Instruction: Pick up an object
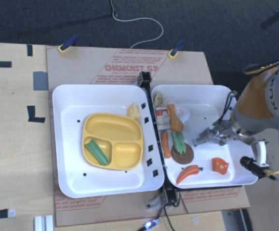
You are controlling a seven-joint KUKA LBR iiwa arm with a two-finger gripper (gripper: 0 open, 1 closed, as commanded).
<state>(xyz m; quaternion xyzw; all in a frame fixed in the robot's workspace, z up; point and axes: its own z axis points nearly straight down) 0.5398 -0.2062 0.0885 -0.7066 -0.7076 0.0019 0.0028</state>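
My gripper hangs low over the right bin, its dark fingers pointing left with a small gap between them and nothing in it. Left of it a heap of toy food lies against the bin's left wall: a tan drumstick, a green vegetable, a brown round piece and an orange carrot. A red-orange chili pepper lies near the front wall. A red tomato piece sits just below the gripper.
The left bin holds a yellow divided plate with a green piece in its front-left compartment and a pale yellow item at its back rim. The arm's grey and orange wrist rises at the right.
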